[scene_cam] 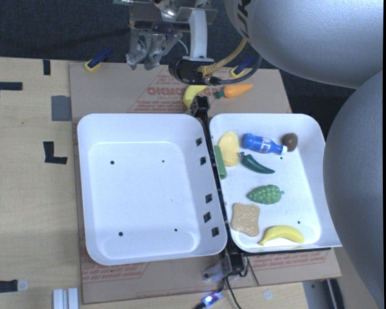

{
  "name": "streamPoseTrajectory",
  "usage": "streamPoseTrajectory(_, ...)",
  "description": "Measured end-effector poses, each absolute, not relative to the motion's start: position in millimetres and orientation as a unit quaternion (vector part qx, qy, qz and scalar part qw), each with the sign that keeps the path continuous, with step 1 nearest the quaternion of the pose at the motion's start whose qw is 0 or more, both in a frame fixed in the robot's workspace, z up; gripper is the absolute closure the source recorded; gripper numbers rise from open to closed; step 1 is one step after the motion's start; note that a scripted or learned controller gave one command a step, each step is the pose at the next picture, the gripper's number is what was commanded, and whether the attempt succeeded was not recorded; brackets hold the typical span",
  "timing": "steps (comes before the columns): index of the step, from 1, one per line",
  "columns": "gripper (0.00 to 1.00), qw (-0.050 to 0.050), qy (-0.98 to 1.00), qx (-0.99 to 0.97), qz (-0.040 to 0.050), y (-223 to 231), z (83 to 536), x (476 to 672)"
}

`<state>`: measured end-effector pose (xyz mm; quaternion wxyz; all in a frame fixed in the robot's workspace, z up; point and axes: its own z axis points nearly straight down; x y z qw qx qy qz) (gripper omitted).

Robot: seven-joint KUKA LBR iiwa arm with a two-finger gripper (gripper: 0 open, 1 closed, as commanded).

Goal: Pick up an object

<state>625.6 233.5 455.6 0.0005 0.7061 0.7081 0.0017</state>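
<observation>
2 white bins are seen side by side on the worktop (26, 192). The left bin (90, 237) and the right bin (309, 172) touch along a shared edge. In the right bin, 7 objects are laid out: a blue bottle (262, 144) with a white label, a brown round item (289, 141) just right of it, a pale yellow piece (229, 148), a dark green pepper (256, 164), a green bumpy cluster (265, 194), a tan toast slice (246, 218) and a yellow banana (282, 235) nearest. The gripper (148, 51) is seen beyond the bins' far edge; whether its jaws are apart cannot be told.
</observation>
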Motion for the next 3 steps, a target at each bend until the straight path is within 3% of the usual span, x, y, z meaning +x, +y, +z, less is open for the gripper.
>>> streamPoseTrajectory(1, 1.0, 0.001, 0.708, 0.706, 0.0018, 233.1, 500.9, 618.3)
streamPoseTrajectory(2, 1.0, 0.001, 0.708, 0.706, 0.0017, 233.3, 537.6, 596.4)
streamPoseTrajectory(3, 1.0, -0.004, 0.707, 0.707, -0.01, 232.2, 312.7, 558.3)
